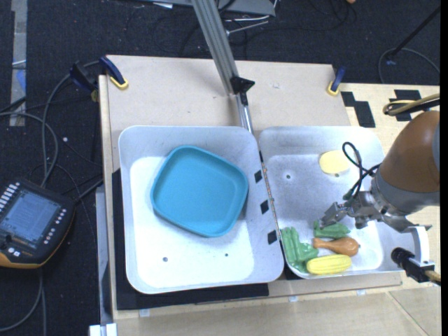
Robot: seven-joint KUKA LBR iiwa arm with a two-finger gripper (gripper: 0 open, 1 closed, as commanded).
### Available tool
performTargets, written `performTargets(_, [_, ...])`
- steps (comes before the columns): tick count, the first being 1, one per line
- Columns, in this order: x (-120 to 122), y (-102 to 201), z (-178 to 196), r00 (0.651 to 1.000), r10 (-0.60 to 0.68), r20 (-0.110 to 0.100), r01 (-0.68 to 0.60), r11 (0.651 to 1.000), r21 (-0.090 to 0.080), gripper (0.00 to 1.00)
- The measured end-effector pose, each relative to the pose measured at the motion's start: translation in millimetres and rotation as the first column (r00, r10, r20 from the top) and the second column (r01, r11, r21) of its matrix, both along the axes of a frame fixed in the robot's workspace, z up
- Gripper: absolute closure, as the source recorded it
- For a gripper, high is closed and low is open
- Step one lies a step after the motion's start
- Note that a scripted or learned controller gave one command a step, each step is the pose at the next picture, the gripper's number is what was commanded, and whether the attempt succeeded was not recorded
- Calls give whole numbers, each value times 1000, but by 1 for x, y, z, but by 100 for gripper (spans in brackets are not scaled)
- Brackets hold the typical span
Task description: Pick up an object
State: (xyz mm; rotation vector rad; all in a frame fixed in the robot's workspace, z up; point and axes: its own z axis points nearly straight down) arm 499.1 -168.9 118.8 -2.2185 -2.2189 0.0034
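Note:
The right bin (294,163) holds several toy foods in its near corner: a green pod (333,230), a brown drumstick (339,244), a yellow corn cob (329,264) and a larger green vegetable (297,248). A flat yellow disc (334,162) lies alone near the bin's far side. My gripper (341,215) hangs low over the near right part of this bin, just above the green pod and close to the drumstick. The wrist and a black cable hide its tips.
A square blue plate (201,190) lies in the left bin (140,257). A grey metal pole (217,33) slants up from the wall between the bins. Clamps sit at the bench's far corners. A pendant (28,222) lies on the floor at left.

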Motion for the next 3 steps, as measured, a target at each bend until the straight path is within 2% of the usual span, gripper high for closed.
performTargets(1, [1,0,12,1000,0,4,0,1000,-1,100])
performTargets(3, [-2,6,98,1000,1,8,-1,1000,-2,100])
